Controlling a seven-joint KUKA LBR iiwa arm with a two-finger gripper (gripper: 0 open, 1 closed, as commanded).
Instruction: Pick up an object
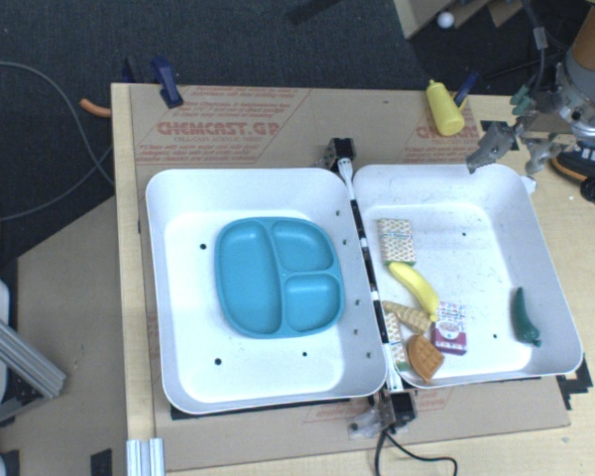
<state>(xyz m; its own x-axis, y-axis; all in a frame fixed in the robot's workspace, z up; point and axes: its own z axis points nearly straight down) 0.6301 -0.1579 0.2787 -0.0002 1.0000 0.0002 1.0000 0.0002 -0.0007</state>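
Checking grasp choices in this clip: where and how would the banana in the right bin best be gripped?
Probably the banana is best gripped across its middle, coming straight down from above. It lies flat on the right bin floor, running diagonally from upper left to lower right, so the fingers should close across its narrow width. Its lower end sits close to a cone and a packet, so the middle has more room.

The claw [503,149] hangs over the far right corner of the right bin [496,191]. Nearer the camera and to its left, along that bin's left side, lie a card [396,239], a banana [415,287], a cone [407,315], a packet [449,329] and a waffle [423,357]. A pepper [525,317] lies by the right wall. Farther left, the left bin [178,226] holds a divided plate [278,275].
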